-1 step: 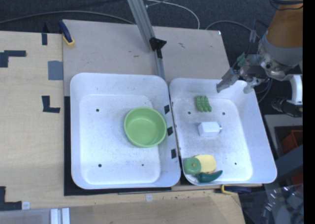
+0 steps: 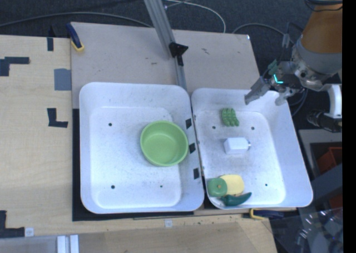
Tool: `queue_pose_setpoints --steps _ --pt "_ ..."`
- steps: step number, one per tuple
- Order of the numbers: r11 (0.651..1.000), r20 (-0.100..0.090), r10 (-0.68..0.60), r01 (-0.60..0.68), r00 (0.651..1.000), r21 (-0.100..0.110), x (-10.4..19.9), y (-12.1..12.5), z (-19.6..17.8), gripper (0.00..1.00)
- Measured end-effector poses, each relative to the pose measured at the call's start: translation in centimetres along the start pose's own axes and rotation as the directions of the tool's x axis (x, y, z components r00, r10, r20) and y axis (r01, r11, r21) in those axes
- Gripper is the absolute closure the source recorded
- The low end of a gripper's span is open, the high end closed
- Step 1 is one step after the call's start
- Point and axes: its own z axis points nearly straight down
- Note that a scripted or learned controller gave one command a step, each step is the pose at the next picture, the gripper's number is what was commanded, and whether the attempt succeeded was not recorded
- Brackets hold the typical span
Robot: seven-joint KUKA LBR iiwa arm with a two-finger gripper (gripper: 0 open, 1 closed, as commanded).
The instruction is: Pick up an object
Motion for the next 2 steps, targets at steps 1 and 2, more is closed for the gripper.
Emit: queue_pose_setpoints --steps 1,2 --pt "1.000 0.001 0.002 -0.002 1.000 0.005 -1.0 -0.1 5.2 0.00" --pt "1.000 -0.001 0.001 -0.001 1.000 0.007 -0.5 -1.1 11.1 0.00"
